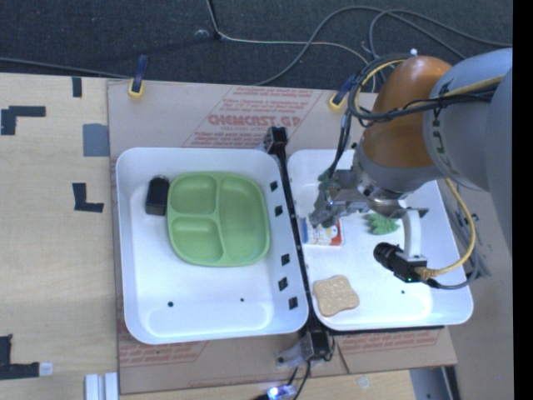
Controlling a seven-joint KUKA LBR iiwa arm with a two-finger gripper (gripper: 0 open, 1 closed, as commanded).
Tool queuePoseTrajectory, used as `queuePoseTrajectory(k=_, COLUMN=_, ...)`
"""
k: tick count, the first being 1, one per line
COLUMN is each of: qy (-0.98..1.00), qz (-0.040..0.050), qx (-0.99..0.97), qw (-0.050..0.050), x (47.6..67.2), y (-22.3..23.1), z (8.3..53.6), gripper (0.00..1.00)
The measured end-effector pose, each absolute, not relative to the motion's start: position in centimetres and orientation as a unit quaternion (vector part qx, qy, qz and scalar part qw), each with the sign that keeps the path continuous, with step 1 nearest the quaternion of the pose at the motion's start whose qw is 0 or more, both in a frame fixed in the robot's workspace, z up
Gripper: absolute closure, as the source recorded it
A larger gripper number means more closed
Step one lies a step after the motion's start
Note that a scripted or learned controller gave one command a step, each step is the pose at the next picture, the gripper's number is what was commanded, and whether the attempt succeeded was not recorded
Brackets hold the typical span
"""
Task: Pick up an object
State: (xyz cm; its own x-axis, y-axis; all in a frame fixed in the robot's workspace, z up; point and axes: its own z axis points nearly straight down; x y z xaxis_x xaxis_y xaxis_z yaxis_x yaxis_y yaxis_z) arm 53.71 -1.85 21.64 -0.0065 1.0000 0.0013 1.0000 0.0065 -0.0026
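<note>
My gripper (326,215) hangs low over the left part of the right bin (441,307), just above a small flat packet with red and white print (326,237). The grey arm with its orange band (408,115) covers the bin's far half. A green toy piece (385,222) peeks out beside the wrist. A round tan cracker-like object (335,295) lies near the bin's front left corner. In the left bin (141,307) sit a green divided plate (218,218) and a small black block (156,196) at the plate's left edge.
A black divider (287,223) runs between the two bins. A black cable plug (398,262) hangs from the arm over the right bin. Yellow clamps (136,86) hold the cardboard sheet at the back. Cables trail across the dark floor behind.
</note>
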Motion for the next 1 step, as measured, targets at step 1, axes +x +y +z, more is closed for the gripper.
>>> queuePoseTrajectory(k=1, qy=-0.709, qz=0.0008, qx=-0.705, qw=0.001, x=53.68, y=3.18, z=21.01, gripper=1.00)
